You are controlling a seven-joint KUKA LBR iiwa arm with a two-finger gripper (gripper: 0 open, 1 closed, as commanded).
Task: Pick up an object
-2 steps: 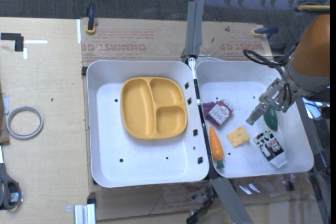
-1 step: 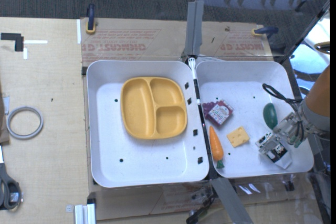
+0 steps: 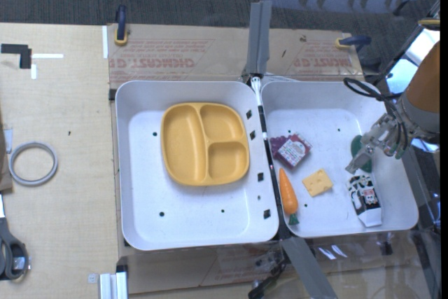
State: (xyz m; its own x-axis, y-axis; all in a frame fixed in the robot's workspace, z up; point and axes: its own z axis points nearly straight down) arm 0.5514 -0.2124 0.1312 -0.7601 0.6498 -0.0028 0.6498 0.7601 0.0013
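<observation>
The toys lay loose in the right bin [image 3: 329, 224], presumably scattered as pick targets. The gripper [image 3: 365, 156] hovered near that bin's right wall with nothing visibly between its fingers, though how they stood could not be told. The milk carton [image 3: 365, 198] lay just below it; the cheese wedge [image 3: 317, 183] sat toward the bin's middle.

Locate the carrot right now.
The carrot lies in the right bin, against its left wall near the front, left of the cheese wedge.
</observation>
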